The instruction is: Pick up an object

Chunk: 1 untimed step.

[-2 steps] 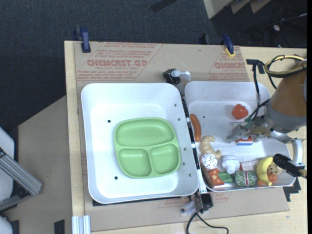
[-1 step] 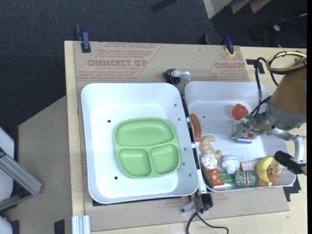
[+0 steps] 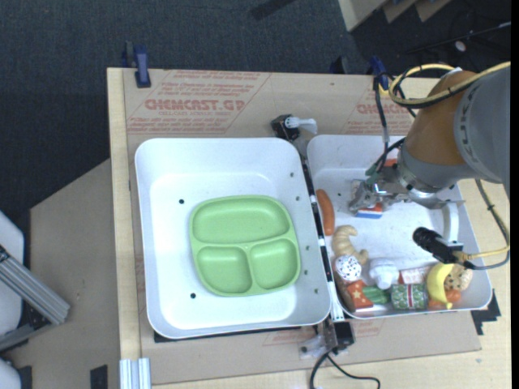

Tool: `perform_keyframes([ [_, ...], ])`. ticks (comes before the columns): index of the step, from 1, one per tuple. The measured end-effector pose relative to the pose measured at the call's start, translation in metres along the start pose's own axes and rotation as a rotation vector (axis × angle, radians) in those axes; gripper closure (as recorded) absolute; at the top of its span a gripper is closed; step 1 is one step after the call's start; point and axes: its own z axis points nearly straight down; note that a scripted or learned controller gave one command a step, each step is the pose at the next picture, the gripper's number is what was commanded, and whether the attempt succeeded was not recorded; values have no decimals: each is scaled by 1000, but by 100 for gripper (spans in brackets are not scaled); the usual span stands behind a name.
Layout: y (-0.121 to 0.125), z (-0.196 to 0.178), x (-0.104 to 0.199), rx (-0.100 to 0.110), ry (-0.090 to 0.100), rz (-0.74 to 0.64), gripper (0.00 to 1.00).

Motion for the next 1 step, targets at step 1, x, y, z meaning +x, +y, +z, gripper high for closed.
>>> perform_keyframes([
  [1, 11, -104, 95, -5, 2, -3, 100],
])
